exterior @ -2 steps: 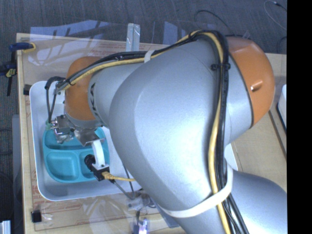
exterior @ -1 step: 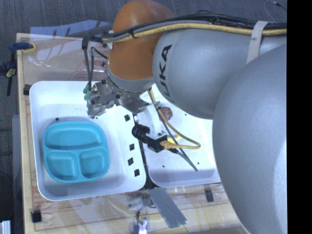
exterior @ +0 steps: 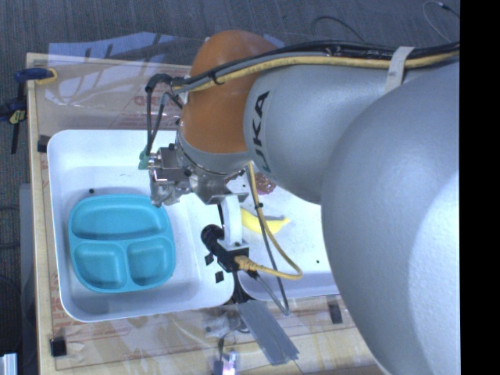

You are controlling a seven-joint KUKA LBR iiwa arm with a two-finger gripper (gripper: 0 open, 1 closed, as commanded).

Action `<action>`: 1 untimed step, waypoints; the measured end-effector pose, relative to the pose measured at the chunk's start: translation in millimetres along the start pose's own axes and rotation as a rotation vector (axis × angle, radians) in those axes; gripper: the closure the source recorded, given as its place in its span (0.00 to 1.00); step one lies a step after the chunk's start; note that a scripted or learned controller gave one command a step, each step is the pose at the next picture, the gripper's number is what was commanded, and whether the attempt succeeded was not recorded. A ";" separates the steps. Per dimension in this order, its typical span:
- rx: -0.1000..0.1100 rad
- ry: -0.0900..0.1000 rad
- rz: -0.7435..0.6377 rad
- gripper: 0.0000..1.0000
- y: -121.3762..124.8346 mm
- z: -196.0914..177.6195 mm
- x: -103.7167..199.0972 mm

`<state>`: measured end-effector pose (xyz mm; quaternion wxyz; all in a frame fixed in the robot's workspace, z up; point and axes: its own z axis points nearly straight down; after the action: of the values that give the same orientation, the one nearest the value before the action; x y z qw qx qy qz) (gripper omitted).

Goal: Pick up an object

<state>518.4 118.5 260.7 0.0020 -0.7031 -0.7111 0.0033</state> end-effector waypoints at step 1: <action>0.000 0.000 -0.001 0.00 -0.1 0.1 0.2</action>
<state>518.3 118.7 260.7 0.0021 -0.7029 -0.7112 0.0033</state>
